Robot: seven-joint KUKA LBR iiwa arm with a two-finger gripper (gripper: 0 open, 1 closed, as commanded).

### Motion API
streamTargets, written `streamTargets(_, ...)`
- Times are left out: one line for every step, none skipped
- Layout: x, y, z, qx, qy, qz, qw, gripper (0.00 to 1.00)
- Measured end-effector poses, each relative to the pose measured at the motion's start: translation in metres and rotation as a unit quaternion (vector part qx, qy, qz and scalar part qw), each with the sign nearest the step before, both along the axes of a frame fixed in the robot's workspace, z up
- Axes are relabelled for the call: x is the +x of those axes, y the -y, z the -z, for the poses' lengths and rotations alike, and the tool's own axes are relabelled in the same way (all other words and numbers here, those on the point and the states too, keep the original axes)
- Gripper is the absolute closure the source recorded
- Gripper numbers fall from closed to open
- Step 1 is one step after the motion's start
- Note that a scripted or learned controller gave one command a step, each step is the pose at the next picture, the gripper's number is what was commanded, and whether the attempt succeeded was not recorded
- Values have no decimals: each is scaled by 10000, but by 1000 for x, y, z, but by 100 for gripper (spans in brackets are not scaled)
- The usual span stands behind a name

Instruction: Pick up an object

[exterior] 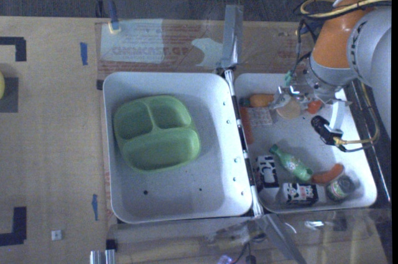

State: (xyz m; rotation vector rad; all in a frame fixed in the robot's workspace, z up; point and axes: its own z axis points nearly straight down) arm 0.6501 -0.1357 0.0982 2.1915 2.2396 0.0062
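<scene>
The claw (291, 96) hangs low over the far end of the right bin (364, 191), and I cannot tell how wide it stands or whether it has hold of anything. A round tan thing (289, 109) sits right under it, touching or nearly so. Just left of the claw lies an orange lump (262, 100) on a pale card (259, 116). Nearer the viewer than the claw, a green bottle (290, 162) lies tilted; beyond that sit a black-and-white carton (268, 170), a second one (300, 193), a sausage (328, 174) and a small tin (341, 187). Their printing is too small to read. Well to the claw's left, the left bin (124, 200) holds a green divided plate (156, 131). Faded lettering on the cardboard (149, 48) behind is unreadable.
</scene>
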Motion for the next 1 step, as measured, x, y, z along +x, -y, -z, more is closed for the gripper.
streamTargets(18, -54, -114, 8, -27, 100, 9999, 100)
